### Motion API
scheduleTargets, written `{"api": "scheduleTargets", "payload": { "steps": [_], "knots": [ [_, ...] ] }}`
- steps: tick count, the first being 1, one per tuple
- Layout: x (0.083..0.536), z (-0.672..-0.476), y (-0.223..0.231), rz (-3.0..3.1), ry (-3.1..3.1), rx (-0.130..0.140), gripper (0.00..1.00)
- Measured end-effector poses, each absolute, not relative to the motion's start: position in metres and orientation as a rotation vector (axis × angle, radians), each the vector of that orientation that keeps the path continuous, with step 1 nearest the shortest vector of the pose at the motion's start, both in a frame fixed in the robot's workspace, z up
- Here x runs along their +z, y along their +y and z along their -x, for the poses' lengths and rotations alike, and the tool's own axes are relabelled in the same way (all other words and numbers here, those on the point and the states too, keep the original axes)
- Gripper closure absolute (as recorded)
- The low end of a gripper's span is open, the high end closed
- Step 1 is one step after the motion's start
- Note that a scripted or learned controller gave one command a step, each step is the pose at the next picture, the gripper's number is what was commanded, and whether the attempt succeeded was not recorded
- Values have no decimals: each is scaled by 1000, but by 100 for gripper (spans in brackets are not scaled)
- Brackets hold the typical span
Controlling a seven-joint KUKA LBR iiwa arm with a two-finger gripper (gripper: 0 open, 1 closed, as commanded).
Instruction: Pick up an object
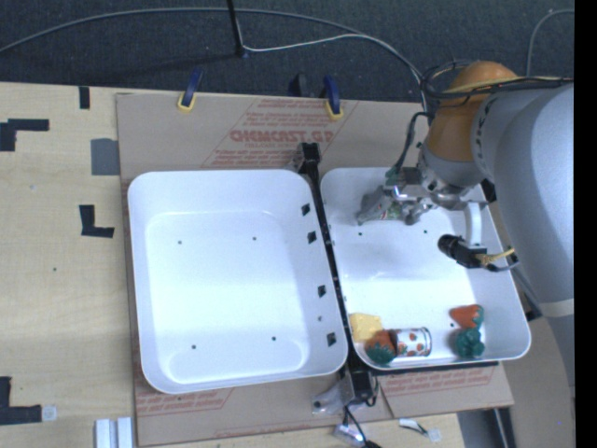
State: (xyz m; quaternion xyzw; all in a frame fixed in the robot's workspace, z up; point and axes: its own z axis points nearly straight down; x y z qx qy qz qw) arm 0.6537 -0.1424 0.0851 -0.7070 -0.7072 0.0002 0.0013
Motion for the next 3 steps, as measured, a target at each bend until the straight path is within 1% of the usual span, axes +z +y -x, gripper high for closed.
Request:
{"api": "scheduleTargets", "payload": {
  "steps": [1, 2, 3],
  "knots": [
    [86, -612, -162, 2224, -2222, -2, 0],
    [84, -643, -153, 2219, -2221, 3, 0],
    [79, -662, -169, 2203, -2209, 20, 0]
  ]
}}
